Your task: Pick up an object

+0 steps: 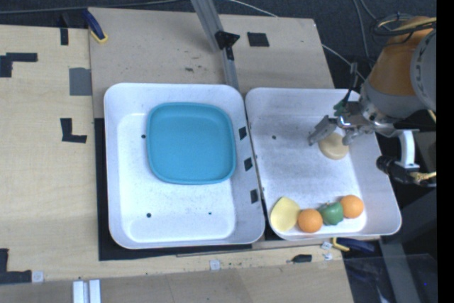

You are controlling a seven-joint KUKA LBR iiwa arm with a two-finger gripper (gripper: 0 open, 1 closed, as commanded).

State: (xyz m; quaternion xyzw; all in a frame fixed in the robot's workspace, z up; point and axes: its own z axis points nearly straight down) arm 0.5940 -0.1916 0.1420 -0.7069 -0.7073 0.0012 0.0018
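gripper (332, 137) over the right bin (284, 152), fingers spread wide around a tan round object (333, 147) beneath, grip not confirmed. yellow piece (284, 213), two oranges (309, 221) and green item (331, 213) along the near edge; blue plate (191, 142) in the left bin (128, 209).

Arm reaches in from the right, gripper (333, 130) lowered, fingers spread apart

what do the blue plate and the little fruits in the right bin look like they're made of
The blue plate looks like plastic: one flat even colour, rounded-square shape, soft dull sheen. The fruits, a yellow one, two orange ones and a green one, look like toy plastic or foam: smooth and uniformly coloured. Which of the two is unclear at this size.
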